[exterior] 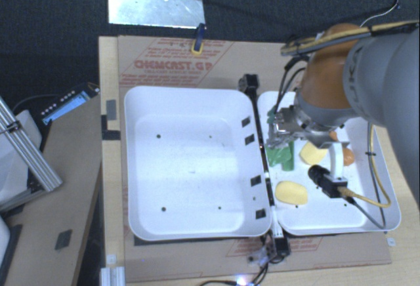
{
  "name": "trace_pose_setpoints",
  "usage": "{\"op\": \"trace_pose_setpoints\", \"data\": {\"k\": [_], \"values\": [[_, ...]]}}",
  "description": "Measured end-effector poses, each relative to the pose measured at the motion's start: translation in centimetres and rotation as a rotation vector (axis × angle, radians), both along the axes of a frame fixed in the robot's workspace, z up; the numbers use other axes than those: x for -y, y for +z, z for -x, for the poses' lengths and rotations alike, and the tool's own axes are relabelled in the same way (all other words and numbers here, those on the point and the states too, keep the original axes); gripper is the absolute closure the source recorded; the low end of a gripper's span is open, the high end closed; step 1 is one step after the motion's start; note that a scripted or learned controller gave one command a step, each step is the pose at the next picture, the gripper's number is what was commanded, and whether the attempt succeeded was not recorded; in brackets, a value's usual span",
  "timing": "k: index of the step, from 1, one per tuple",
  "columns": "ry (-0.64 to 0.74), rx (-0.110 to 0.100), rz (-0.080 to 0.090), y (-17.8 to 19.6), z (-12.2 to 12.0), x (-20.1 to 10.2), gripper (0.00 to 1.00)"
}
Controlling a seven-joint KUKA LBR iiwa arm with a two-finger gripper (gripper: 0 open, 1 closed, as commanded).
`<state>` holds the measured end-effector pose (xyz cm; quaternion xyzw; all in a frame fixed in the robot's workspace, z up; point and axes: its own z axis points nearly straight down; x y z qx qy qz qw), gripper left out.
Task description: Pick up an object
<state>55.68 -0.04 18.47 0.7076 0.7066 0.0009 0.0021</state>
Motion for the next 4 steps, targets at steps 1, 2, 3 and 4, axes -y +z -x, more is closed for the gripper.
{"op": "trace_pose_setpoints", "data": {"k": [1,2,3,4], "values": [[0.0,0.007,0.001,6.4,-4.5,3.9,1.0],[0.014,0.012,-0.004,17.7,-6.9,-3.6,1.0],[0.007,0.005,0.0,20.6,-11.4,-2.9,1.0],[0.002,0.001,-0.001,22.3,-11.2,-1.3,1.0]]}}
